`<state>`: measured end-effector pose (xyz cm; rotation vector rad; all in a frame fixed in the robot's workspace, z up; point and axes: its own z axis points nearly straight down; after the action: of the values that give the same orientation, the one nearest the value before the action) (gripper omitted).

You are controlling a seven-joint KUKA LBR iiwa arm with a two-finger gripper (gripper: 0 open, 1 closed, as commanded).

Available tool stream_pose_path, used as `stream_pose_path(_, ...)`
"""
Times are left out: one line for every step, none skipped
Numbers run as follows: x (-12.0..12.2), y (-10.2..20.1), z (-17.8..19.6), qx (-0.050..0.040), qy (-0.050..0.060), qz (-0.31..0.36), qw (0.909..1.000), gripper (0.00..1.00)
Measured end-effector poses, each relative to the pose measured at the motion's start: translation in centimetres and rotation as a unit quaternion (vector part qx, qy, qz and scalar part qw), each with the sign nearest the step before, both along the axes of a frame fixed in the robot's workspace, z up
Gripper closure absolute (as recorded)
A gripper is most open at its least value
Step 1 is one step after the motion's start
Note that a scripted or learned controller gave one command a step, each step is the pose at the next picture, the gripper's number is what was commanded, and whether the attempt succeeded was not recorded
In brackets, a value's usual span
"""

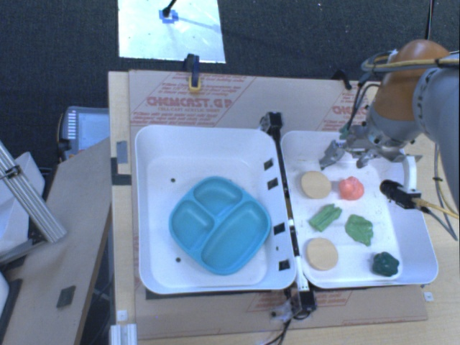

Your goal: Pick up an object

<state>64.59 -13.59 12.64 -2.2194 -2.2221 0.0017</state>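
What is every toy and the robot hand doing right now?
gripper: open, above the right bin's far end, holding nothing.
blue plate: lying flat in the left bin.
two tan discs: flat in the right bin.
pink piece: resting untouched.
three green pieces: lying loose, apart.

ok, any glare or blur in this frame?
Camera view: glare washes out the metal sheet at top; the white bins are bright but keep their edges; the gripper looks slightly soft; the blue tray and food items are sharp.
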Motion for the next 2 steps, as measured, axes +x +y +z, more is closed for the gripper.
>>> stream_pose_path(0.2,0.0,1.4,-0.0006,-0.003,0.0,1.0,1.0)
stream_pose_path(0.5,0.0,7.9,-0.0008,-0.005,0.001,1.0,1.0)
